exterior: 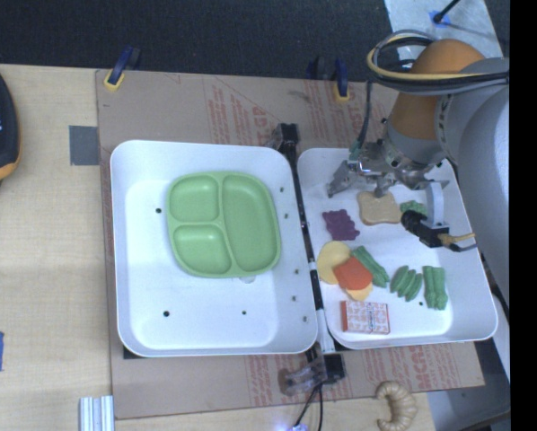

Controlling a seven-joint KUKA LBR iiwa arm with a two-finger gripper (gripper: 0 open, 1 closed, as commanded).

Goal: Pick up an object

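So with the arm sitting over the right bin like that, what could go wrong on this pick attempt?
The gripper hangs near the bin's top edge, beside the toast slice rather than over it, so a descent may close on nothing. The toast looks flat, probably hard to pinch. The yellow piece, orange piece and green beans lie touching, so grabbing one there would likely drag its neighbours.
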